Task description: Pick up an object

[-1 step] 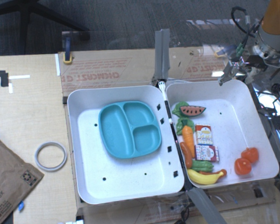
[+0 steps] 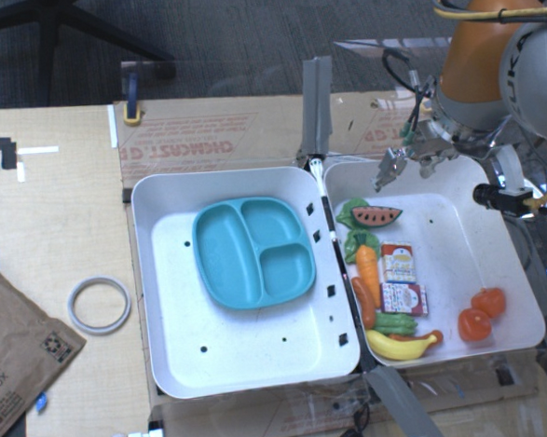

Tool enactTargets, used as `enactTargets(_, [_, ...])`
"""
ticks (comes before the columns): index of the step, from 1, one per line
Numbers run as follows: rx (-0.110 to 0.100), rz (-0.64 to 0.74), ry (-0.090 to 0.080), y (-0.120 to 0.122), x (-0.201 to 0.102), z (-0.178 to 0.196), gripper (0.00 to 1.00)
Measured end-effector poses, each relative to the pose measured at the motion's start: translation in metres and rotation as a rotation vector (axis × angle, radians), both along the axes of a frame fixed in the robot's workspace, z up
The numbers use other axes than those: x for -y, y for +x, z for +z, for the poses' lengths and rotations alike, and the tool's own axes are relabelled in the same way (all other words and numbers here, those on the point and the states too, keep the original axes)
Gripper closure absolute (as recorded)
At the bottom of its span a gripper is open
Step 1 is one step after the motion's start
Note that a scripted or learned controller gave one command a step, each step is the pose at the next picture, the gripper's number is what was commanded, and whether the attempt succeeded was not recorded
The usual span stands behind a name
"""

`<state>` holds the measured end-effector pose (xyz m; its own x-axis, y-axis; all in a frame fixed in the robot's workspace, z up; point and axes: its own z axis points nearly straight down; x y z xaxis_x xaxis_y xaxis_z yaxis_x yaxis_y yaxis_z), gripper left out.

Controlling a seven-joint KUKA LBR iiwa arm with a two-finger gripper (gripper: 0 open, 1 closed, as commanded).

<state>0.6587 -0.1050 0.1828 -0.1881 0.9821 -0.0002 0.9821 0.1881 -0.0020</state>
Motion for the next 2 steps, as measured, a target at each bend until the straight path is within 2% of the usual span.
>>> enactTargets(1, [0.001,0.075,0.000,-0.052,-0.004,-0.091,0.00])
enactTargets(2, [0.001,0.040,0.000,-0.111,0.014,-0.091,0.00])
